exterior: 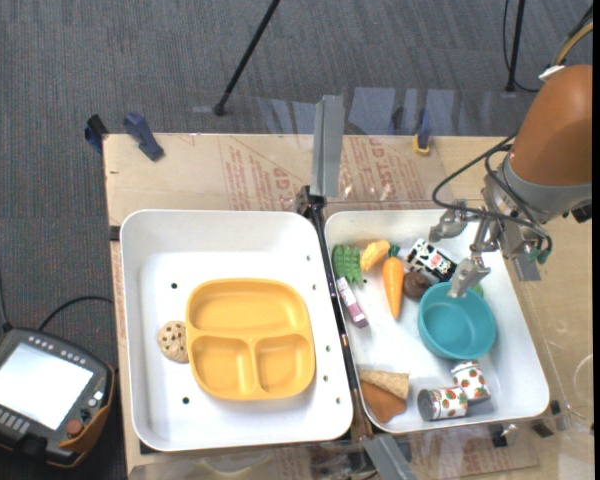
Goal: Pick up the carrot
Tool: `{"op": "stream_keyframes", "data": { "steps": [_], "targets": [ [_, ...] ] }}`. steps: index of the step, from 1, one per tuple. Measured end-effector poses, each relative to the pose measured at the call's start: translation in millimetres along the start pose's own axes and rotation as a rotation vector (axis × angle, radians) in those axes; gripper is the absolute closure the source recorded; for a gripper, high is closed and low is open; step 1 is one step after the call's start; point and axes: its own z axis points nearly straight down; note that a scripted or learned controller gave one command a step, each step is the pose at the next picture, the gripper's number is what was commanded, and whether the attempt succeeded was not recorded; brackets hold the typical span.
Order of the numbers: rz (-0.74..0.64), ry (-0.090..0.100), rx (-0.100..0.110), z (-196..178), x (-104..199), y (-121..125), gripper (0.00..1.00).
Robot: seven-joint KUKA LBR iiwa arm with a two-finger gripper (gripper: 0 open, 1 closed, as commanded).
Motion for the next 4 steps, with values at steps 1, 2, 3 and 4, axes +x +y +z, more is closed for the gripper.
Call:
{"op": "stream_keyframes", "data": {
  "steps": [1,2,3,4],
  "targets": [
    [0.034,-0.015,0.001,90.7,7.0,36.5,0.0],
    [0.174,0.001,-0.002,110.2,20.6,73.5,0.0],
    [0.167,-0.001,-0.001,99.7,19.2,75.4,1.0],
    [0.009,-0.006,-0.001,7.3,70.2,116.5,1.0]
  ]
}}
